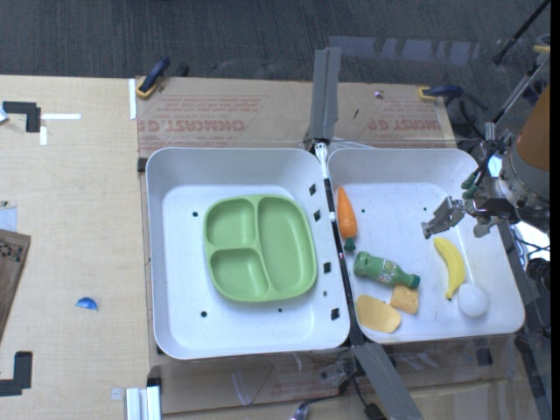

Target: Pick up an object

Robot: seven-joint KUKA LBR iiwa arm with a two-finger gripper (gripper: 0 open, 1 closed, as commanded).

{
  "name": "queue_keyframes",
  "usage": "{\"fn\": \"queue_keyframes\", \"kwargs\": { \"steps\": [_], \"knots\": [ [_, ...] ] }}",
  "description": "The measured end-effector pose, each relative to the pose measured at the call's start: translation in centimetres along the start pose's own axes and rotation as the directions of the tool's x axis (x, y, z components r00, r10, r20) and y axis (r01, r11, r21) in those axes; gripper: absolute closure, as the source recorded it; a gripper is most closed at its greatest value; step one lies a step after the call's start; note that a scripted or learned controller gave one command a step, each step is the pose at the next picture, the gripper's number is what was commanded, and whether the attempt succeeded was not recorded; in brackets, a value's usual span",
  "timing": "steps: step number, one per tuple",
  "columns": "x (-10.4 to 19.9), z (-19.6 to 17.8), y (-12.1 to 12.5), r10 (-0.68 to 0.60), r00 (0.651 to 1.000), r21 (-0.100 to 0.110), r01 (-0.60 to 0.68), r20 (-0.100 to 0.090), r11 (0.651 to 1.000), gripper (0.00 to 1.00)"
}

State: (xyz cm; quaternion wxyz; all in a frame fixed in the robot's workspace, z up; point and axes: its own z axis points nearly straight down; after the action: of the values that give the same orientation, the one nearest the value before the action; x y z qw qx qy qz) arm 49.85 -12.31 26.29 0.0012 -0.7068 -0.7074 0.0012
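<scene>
The claw point(461, 220) hangs released over the right side of the right-hand shallow white bin point(398, 175), its two grey fingers point(440, 218) spread apart with nothing between them. It sits above bare bin floor, just above the upper tip of the curved yellow banana point(452, 265) and apart from it. Behind the claw the wrist runs off to the right, where the grey arm with its orange band point(535, 138) is cut off by the frame edge.

The right bin holds everything there is to pick. The banana lies near the right wall, and a small white ball point(472, 300) rests just beside its lower end. Toward the middle, a green plastic bottle with a printed label point(384, 269) lies on its side. Below it sit a small tan cube-like block point(405, 299) and a flat yellow-orange rounded piece point(378, 313), close together near the front wall; what these two are is hard to make out. An orange carrot point(346, 212) lies along the left wall, its green end pointing toward the front.

The left-hand shallow white bin point(175, 234) holds a light green plastic plate with three compartments point(260, 248), tilted slightly, its compartments bare.

Both bins rest on brown cardboard with reversed red lettering point(210, 116).
</scene>
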Motion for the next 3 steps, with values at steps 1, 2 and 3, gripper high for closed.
{"fn": "queue_keyframes", "kwargs": {
  "steps": [1, 2, 3],
  "knots": [
    [-1.7, -0.4, -2.0, 0.048, 0.999, -0.001, -0.048, 0.0, 0.999, 0.0],
    [-1.7, -0.4, -2.0, 0.048, 0.999, -0.001, -0.048, 0.0, 0.999, 0.0],
    [-5.7, 10.3, 0.3, -0.049, 0.999, 0.0, 0.049, -0.001, 0.999, 0.0]
  ]
}}
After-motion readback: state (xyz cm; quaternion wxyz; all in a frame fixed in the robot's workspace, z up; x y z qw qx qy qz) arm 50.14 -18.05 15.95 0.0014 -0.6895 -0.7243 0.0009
